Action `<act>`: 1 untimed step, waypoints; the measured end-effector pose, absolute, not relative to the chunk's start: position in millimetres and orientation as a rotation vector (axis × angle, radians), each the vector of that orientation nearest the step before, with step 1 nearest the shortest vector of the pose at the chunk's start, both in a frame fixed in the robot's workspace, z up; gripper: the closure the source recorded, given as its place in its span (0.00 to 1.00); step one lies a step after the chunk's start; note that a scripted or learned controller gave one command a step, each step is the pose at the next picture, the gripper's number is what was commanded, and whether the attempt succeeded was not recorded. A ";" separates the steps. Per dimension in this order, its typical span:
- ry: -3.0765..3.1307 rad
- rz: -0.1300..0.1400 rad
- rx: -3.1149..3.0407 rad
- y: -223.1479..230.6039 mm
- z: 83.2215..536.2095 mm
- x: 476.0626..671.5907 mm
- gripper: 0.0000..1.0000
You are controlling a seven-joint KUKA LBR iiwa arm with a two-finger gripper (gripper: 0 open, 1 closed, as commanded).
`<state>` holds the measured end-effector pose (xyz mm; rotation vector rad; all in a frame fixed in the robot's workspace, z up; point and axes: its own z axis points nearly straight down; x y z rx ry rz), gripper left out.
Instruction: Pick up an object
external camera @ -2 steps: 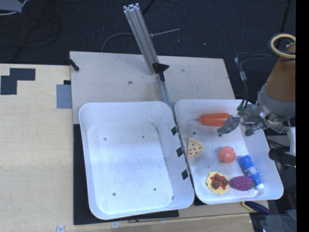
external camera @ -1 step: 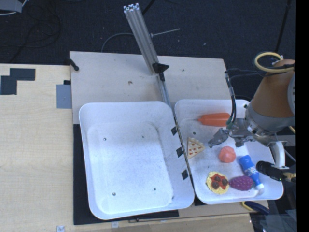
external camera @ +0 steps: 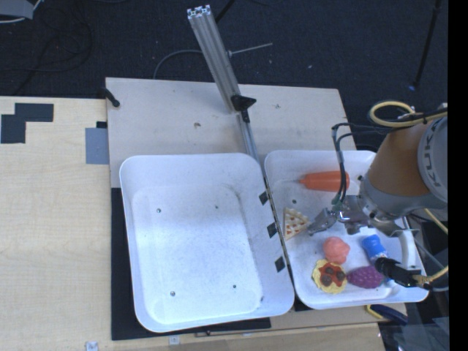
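The gripper (external camera: 327,221) hangs over the right bin (external camera: 281,168), and whether it is open or closed cannot be told. Just far of it, the orange carrot (external camera: 322,180) lies with its long axis left to right, its narrower end pointing left. The pink ball (external camera: 336,249) sits just near of the gripper.

A robotics lab: loose cables (external camera: 66,20) on dark carpet, an aluminium strut (external camera: 216,53), plywood bench (external camera: 175,115).
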<state>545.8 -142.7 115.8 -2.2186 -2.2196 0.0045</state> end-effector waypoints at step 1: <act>-2.222 0.002 -2.218 -141.6 90.1 545.4 0.00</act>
